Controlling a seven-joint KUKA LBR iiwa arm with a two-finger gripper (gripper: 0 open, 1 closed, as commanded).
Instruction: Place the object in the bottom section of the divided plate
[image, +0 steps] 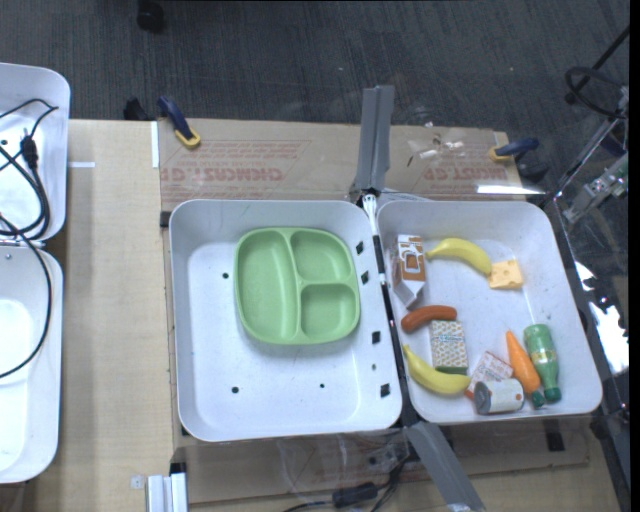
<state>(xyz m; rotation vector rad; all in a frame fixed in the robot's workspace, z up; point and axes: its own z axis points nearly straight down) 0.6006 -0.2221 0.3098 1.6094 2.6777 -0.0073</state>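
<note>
Divided plate (297, 287), pale green, sits in the left bin (185, 300) on my overhead feed, a little above that bin's middle and close to the wall it shares with the right bin (575, 340). I read three sections: one long one on the left, a smaller one at upper right, and another at lower right, the one nearest the bottom of my screen. Everything loose lies in the right bin, and I cannot tell which piece is the one meant. Along its left wall I see a brown and white carton (409, 268), tilted. Just beside it is a banana (462, 253), curving toward a cheese wedge (506, 275). Below the carton lies a sausage (429, 317), with a pale box (448, 346) under it. That box touches a second banana (432, 373), which hugs the lower left corner. To the right, a carrot (520, 362) lies against a green bottle (541, 362). A small red and white packet (490, 368) and a grey can (498, 397) sit at the carrot's lower end. Both bins rest on the table (110, 300), with a cardboard sheet (270, 165) behind them. The sheet is pinned by a clamp (178, 122) at its left corner and another clamp (514, 150) at its right.
</note>
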